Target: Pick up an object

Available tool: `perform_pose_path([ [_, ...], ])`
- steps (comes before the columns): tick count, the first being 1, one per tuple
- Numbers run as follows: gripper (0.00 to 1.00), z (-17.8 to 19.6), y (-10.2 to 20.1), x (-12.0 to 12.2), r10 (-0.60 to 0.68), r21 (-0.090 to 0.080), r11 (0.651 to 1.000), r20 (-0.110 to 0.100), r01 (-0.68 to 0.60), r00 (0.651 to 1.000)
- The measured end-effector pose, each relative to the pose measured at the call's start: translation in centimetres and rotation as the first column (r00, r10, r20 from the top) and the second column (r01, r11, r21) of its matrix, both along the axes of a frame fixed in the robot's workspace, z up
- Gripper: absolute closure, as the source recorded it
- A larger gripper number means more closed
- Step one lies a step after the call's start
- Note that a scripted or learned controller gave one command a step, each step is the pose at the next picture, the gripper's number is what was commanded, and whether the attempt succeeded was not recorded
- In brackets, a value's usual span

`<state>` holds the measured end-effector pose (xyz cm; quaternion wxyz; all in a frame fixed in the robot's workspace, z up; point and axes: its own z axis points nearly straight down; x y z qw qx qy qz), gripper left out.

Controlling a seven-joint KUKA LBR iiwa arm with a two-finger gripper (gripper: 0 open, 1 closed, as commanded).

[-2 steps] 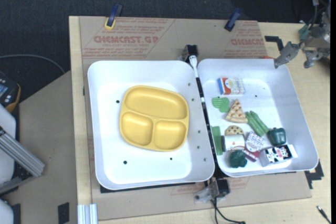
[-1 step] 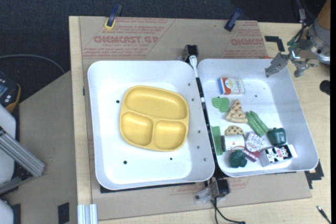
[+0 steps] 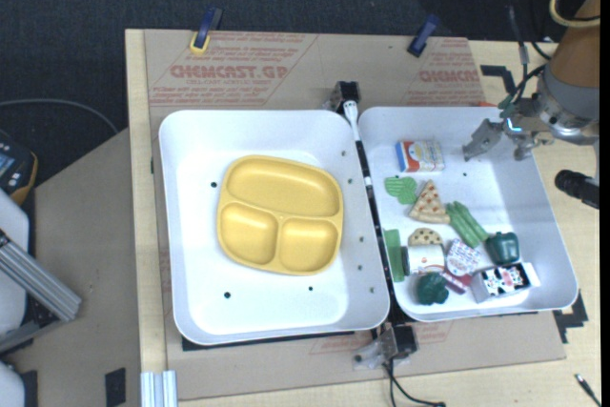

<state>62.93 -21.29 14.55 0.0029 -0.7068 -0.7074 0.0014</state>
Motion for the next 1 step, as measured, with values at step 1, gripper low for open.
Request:
perform_pose_path([
  [1, 0.0, -6.21, 0.12, 0.42, 0.002, 0.005, 1.0, 0.001, -0.002, 1.0],
])
